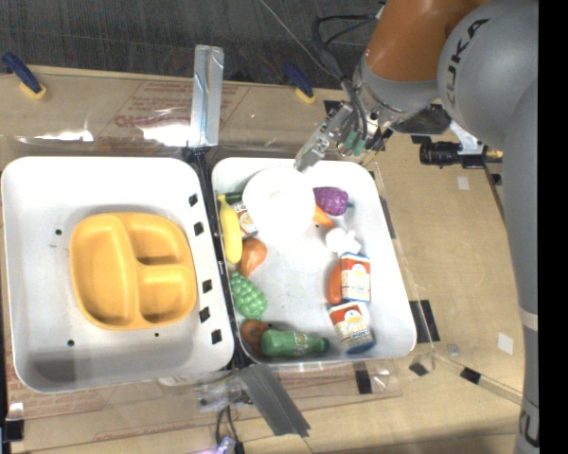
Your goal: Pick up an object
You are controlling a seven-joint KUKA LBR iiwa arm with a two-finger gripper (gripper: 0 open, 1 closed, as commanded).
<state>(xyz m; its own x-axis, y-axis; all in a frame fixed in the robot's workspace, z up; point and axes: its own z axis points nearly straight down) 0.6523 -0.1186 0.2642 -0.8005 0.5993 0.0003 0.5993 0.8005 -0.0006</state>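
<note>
Arm above the right bin's far edge

The gripper [314, 151] hangs over the right bin [394, 282], holding nothing; I cannot tell its opening. The purple object [330, 199] lies near, beside a white plate [279, 206].

A yellow divided tray [133, 270] lies in the left white bin [19, 253]; blue clamps [25, 74] grip the bench.
</note>
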